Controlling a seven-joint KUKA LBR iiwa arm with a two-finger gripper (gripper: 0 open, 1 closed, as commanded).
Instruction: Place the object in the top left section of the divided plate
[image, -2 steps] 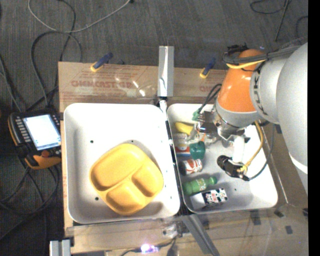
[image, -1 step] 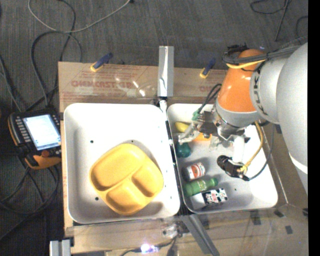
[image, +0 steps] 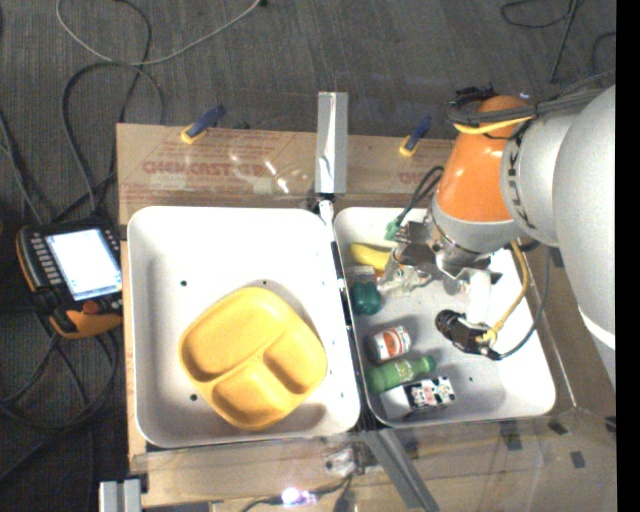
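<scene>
Over the right bin (image: 520, 395) | arm (image: 480, 190) low above clutter, gripper (image: 405, 268) state cannot be told | yellow divided plate (image: 255, 355) waits in left bin (image: 160, 250) | candidates: green bottle (image: 398, 372), red-capped jar (image: 392, 343) | advice: descend centred on one item, clear of neighbours, before closing.

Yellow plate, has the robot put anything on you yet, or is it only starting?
Only starting. Nothing looks done: the yellow divided plate in the left bin has nothing in any section. In hand: the arm's hand is low over the right bin, near the teal object; a grasp can't be confirmed. Left: picking an item, carrying it across, and setting it in the plate's top left section.
</scene>
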